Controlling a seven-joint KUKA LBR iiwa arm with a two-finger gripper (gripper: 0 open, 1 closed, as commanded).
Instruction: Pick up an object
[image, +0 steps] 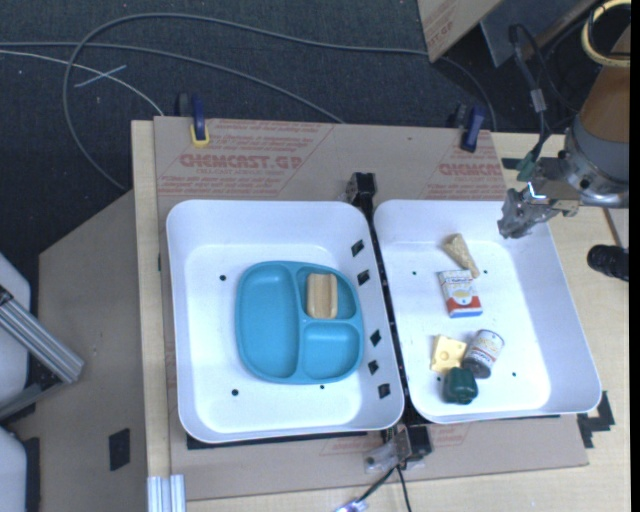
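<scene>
Bread wedge lies in the right bin, just left of and below the jaws at that bin's upper right edge, its long axis slanting upper-left to lower-right. Jaws' state unclear.

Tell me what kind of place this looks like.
Probably a robotics lab bench: two white bins clamped to a board, toy food in them, loose cables on dark carpet, and a robot hand above.
</scene>
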